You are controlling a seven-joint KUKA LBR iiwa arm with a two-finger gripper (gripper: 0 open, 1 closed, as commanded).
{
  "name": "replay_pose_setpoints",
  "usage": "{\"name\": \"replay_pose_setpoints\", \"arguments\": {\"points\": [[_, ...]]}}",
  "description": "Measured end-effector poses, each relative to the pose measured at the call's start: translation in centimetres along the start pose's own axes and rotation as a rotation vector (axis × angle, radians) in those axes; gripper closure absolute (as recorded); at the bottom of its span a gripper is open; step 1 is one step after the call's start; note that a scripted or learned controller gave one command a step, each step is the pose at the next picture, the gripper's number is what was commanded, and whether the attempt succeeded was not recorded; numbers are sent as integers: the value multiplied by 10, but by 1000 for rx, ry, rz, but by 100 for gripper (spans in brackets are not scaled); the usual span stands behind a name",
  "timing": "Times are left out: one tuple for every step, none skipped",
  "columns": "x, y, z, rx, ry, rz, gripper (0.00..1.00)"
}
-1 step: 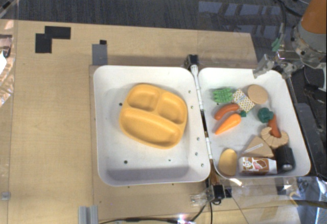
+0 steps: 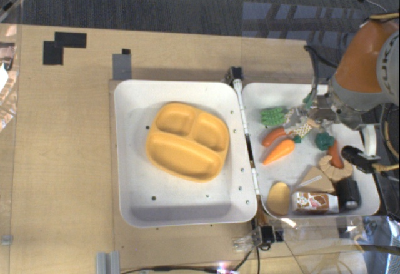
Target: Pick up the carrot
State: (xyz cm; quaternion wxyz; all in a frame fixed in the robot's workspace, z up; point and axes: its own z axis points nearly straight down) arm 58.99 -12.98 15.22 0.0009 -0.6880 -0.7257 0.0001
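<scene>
The claw (image 2: 304, 121) hovers over the right bin (image 2: 369, 207) beside the carrot (image 2: 279, 150), seemingly lining up; its state cannot be told.

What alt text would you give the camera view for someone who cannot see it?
A grey arm with an orange band reaches from the right over the right white bin, its end effector above an orange toy carrot among other toy foods, including a small brown-labelled bottle. The left white bin holds a yellow divided plastic plate.
</scene>
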Motion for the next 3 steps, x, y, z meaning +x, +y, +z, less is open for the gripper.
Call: {"name": "replay_pose_setpoints", "arguments": {"points": [[34,-34,63,-14,-3,52,0],[36,-30,51,-24,-1,49,100],[115,-33,-35,-12,2,185,100]]}}
